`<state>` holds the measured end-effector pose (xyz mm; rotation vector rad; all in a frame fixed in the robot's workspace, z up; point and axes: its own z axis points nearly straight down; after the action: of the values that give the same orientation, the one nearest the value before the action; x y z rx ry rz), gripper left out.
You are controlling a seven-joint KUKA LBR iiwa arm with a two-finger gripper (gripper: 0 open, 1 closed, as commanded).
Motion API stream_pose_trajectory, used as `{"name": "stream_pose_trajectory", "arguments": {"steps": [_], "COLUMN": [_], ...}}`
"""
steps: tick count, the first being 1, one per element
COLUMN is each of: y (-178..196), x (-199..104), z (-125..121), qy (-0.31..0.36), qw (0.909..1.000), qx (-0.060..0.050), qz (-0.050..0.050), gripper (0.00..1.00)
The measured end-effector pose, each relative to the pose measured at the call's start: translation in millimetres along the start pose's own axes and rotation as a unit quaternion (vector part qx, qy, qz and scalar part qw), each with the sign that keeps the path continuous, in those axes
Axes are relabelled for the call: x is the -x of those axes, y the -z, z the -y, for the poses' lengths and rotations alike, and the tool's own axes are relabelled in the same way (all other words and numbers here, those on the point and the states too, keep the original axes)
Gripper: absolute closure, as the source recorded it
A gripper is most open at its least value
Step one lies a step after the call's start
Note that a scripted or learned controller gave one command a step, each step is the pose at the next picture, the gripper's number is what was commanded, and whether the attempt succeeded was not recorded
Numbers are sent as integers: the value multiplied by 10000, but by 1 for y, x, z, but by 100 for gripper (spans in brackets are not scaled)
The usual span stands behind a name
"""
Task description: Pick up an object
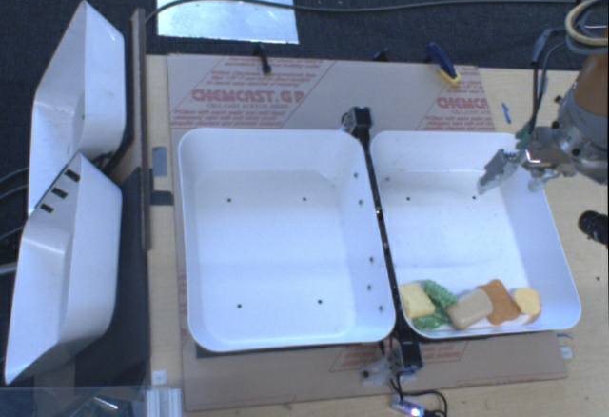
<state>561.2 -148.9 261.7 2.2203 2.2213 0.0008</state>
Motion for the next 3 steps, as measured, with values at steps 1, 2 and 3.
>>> {"name": "stream_pose_trajectory", "arguments": {"steps": [1, 2, 3], "y": [-92, -168, -86], "x": [47, 44, -46], "z": [4, 50, 73], "qy": [-20, 4, 38], "qw": [10000, 10000, 10000], "qx": [-40, 11, 30], "qz": [-8, 4, -6], "gripper": [0, 0, 0]}}
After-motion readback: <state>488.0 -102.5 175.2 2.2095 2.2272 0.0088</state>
